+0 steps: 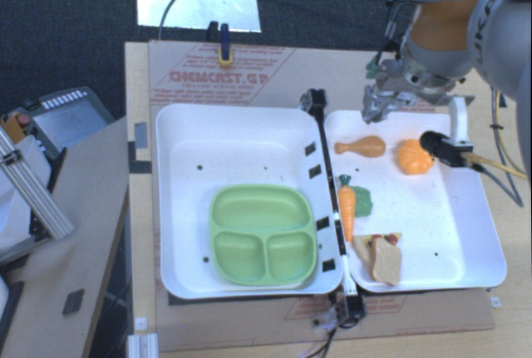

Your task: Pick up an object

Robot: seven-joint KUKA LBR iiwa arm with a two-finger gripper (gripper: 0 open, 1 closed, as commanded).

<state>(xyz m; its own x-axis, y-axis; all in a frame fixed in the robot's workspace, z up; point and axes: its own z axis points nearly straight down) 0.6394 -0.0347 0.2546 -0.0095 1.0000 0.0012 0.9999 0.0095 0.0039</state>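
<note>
Though plain to see in the upper right of the frame, hard to read for opening: pincer (378, 110), tip down over the upper left corner of the right bin (474, 219), how wide apart impossible to tell. Nothing seen in its hold. Hangs just above and a little right of a tan drumstick (362, 147), apart from it.

Drumstick on the bin floor, lying crosswise, thick end toward the right. Just right of it an orange (412, 158), round. Lower down, along the bin's left wall, a carrot (347, 215), lengthwise up the frame, green top uppermost, with a small green leafy piece (361, 201) touching its right side. Below that, near the lower left corner of the same bin, a slice of bread (385, 261) with something brown and yellow at its upper edge.

Left bin (241, 128) alongside, meeting the right one down the middle of the frame. Carries a green divided plate (263, 233) of three compartments, toward its lower right. Both bins on a sheet of cardboard (249, 70) with red lettering, on the bench (135, 74) — blue and yellow clamp (223, 45) at the cardboard's upper edge.
</note>
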